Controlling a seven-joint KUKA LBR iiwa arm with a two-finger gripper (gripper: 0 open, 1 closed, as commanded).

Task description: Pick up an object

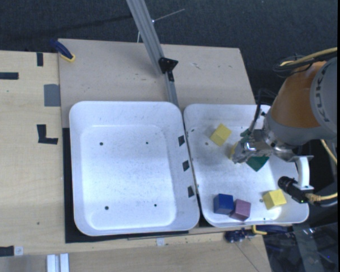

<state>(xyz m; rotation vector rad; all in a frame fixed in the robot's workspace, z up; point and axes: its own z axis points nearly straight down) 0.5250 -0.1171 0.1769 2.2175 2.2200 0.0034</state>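
A green block (257, 163) lies in the right bin (226, 113), corner pointing down-right, just under the hand (242, 153); I cannot tell the hand's state. A yellow block (220, 135) sits up-left of it. No writing is legible.

Grey pole (149, 30) — perhaps a camera mast

green block (258, 163) | right bin (204, 169) | partly hidden under hand (242, 153) | grasp unclear
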